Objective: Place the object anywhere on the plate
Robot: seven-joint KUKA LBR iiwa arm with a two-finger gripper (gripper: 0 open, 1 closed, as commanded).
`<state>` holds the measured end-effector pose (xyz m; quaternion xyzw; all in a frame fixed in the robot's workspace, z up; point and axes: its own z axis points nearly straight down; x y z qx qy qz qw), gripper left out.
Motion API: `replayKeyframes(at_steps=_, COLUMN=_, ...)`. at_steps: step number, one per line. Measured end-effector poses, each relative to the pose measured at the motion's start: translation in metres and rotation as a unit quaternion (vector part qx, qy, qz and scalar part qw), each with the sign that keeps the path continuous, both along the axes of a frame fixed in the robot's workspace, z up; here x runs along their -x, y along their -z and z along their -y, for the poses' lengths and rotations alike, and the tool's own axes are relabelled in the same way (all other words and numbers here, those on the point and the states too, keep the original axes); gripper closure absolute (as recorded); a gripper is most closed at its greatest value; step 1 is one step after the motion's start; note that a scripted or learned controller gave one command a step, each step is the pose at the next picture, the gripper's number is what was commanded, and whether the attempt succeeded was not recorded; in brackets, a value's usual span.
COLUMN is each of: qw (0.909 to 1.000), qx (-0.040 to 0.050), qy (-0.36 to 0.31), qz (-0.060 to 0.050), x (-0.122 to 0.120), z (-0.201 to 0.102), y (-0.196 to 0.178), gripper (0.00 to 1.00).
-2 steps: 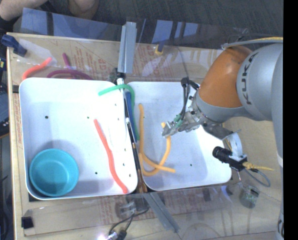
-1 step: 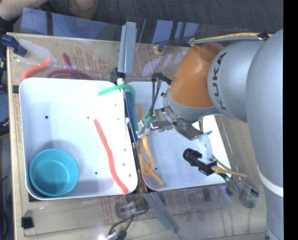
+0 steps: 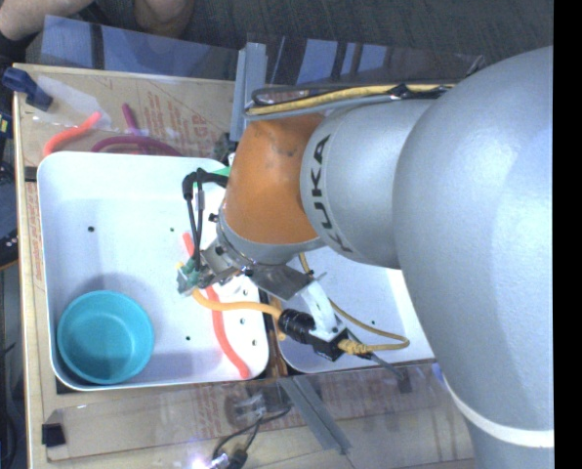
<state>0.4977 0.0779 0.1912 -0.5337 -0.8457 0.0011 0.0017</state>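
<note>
The grey arm (image 3: 447, 213), smooth and rounded with a glossy orange band (image 3: 271, 189) above the wrist, covers most of the right bin (image 3: 369, 301) and reaches over the left bin (image 3: 105, 203), a shallow white tray with rounded corners and a matte floor. The pincer (image 3: 203, 272) sits under the wrist as a cluster of dull metal and black cable near the middle of the left bin's right half; whether it is open or closed cannot be told, since the wrist hides it. A small green object (image 3: 187, 278) with an orange-red tip lies right at the pincer's 9 o'clock edge, touching or just beside it, and it is too small to tell whether it is gripped. The blue dish (image 3: 103, 337), round, smooth and deep-rimmed, stands in the bin's corner at 7 o'clock from the pincer, well apart from the object. A curved orange-red strip (image 3: 228, 345) lies at the pincer's 5 o'clock
</note>
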Motion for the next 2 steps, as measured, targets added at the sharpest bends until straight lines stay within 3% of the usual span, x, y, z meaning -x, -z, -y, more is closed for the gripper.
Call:
replayKeyframes(at_steps=1, qw=0.9952, qx=-0.0006, qy=-0.098, qz=0.003, x=0.021, z=-0.066, y=-0.058, gripper=1.0)
replayKeyframes(at_steps=2, qw=0.9918, qx=0.0004, qy=-0.128, qz=-0.001, x=0.013, z=-0.069, y=0.005, gripper=1.0)
